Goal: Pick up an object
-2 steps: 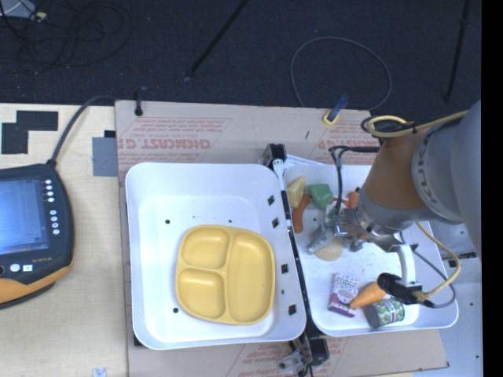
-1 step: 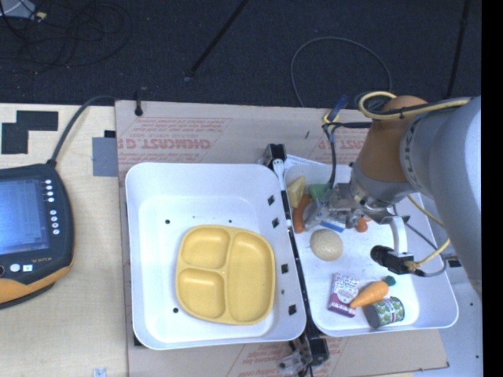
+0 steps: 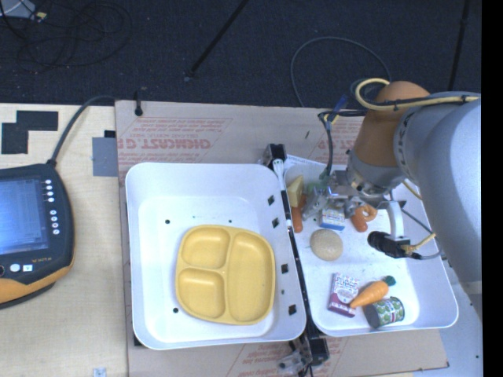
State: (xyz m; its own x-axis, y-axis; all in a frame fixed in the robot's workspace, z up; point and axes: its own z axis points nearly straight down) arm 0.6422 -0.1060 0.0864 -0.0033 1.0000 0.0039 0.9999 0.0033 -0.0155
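Several small items crowd the pincer (image 3: 334, 203), its state impossible to tell, risking a snagged neighbour beside the carrot (image 3: 369, 293).

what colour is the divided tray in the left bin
Yellow. The divided tray shows plainly in the camera view, lying in the white left bin.

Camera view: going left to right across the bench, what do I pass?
Teach pendant → yellow divided tray in the left bin → beige ball → toy carrot → green can
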